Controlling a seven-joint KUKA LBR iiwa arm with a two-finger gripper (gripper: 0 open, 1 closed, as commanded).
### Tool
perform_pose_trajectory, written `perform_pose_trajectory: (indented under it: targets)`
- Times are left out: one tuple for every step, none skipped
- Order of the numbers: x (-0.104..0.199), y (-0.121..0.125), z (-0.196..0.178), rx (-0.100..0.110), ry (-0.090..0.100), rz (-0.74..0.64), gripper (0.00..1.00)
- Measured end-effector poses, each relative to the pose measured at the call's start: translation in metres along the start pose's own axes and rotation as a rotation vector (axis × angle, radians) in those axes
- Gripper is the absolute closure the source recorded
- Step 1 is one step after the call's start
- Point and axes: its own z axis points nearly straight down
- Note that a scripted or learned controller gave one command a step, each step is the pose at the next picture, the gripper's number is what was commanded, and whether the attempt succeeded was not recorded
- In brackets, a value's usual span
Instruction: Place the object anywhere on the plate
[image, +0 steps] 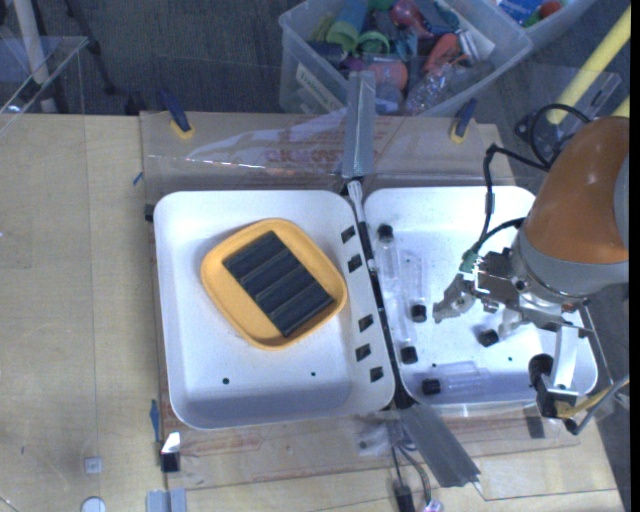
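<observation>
Your tool (452, 300) hangs over the right bin (440, 215) (I cannot tell its state) while the dark ridged block (278, 283) already lies on the yellow plate (222, 272), so reaching could knock it off.

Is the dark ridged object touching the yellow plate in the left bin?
Touching. The camera view shows the dark ridged object lying flat on the yellow plate, inside its rim.

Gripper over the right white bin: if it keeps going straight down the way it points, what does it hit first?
Probably the right white bin's bare floor. The two-finger gripper points down beside a small dark object, though depth is unclear, so it might clip that.
</observation>
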Motion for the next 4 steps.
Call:
perform_pose_trajectory:
  targets:
    - [0.005,-0.002,0.002,0.002,0.001,0.021,0.0]
    - [-0.002,-0.001,0.012,0.004,-0.001,0.039,0.0]
    - [0.008,-0.004,0.019,0.005,0.0,0.099,0.0]
    - [0.003,-0.002,0.018,0.001,0.0,0.151,0.0]
